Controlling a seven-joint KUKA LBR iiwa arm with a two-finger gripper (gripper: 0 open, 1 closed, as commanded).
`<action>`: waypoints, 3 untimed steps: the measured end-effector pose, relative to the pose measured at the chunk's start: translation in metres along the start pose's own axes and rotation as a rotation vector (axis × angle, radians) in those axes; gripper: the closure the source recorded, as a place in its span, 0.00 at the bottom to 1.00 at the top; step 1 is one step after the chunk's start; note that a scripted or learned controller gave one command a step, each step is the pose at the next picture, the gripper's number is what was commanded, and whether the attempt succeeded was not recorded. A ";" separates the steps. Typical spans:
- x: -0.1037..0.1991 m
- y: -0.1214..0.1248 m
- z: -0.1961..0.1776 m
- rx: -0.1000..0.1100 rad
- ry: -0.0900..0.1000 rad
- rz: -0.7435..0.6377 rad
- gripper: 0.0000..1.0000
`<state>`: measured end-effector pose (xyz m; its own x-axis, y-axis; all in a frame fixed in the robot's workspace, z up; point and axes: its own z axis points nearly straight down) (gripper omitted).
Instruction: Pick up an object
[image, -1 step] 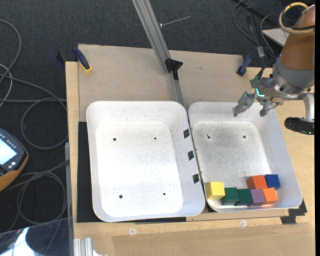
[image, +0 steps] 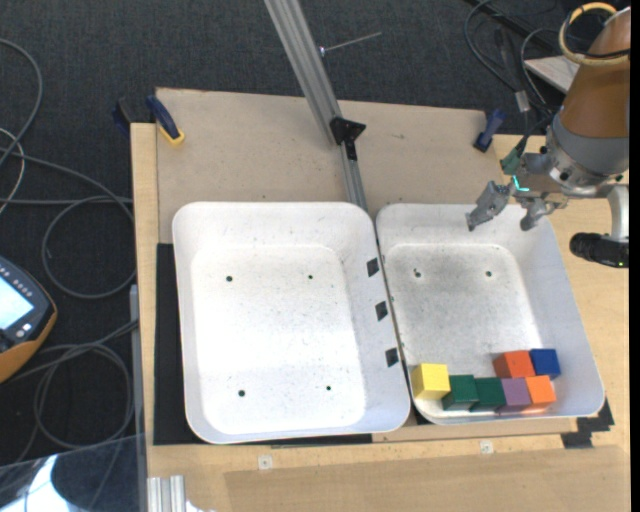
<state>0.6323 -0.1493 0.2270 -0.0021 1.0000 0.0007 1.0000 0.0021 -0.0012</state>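
Camera view shows us the gripper (image: 509, 209) with fingers spread wide, holding nothing, at the right bin's (image: 570, 290) far edge. We judge it hangs there before descending; the blocks (image: 490, 382) crowd the near edge.

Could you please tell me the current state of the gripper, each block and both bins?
gripper: open, hanging over the right bin's far edge, holding nothing.
yellow block: resting alone at the cluster's left end.
green blocks: side by side on the near wall.
purple block: next to green.
orange blocks: clustered.
blue block: beside orange.
right bin: holds all blocks.
left bin: bare floor.
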 end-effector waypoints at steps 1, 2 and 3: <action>0.003 -0.010 0.053 0.005 0.001 0.002 0.00; -0.005 -0.017 0.109 0.007 0.000 0.003 0.00; -0.005 -0.017 0.129 0.003 0.000 0.002 0.00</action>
<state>0.6147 -0.1539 0.0984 -0.0002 1.0000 0.0010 1.0000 0.0002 -0.0046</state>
